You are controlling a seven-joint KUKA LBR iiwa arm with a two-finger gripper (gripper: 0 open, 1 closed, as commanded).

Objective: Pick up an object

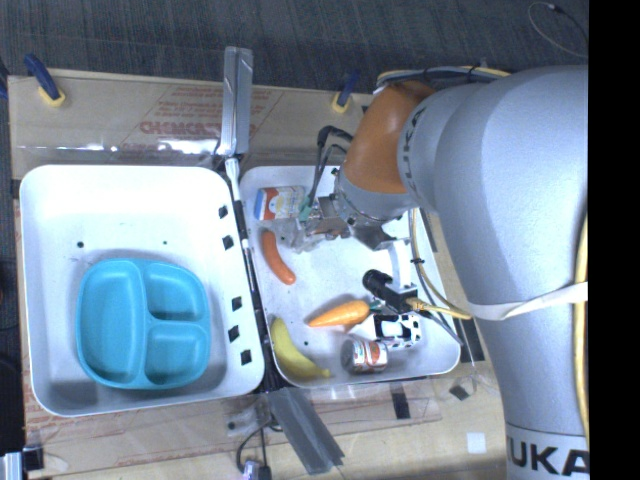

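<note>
My gripper point(300, 230) hangs low over the far left part of the right bin point(440, 360), under the grey arm and its orange band. It sits just beside a small blue, white and orange carton point(270, 203) and above the far end of a red-orange sausage point(278, 258). Nearer the front of that bin lie an orange carrot point(340, 314), a yellow banana point(292, 354) and a small metal can point(365, 355) on its side. Nothing shows clearly between the gripper and these things.
The left bin point(40, 198) holds a blue divided plate point(145, 320). A metal clamp bar point(237, 98) stands at the divider between the bins. The arm covers the right side of the right bin.
</note>
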